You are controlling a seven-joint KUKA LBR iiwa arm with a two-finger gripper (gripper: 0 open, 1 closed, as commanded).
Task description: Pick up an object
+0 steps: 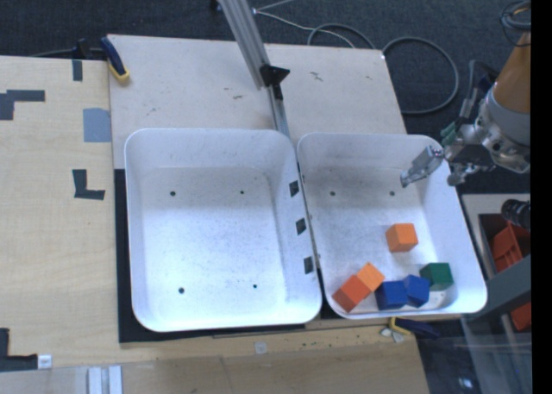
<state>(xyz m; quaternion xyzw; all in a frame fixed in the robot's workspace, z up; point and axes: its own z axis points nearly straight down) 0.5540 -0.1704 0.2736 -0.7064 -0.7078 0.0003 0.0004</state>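
Blocks point(392, 284) clustered in right bin point(341, 159)'s near corner; gripper point(437, 168) spread, arm cut off.

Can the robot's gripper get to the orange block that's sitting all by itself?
Probably yes. The gripper hangs over the right bin's far right corner, and the lone orange block sits apart from the other blocks, with bare bin floor around it and nothing between.

— Any words, labels or numbers to read here?
— None. The tape marks on the surface point(52, 211) are plain, and the blocks point(402, 236) carry no print.
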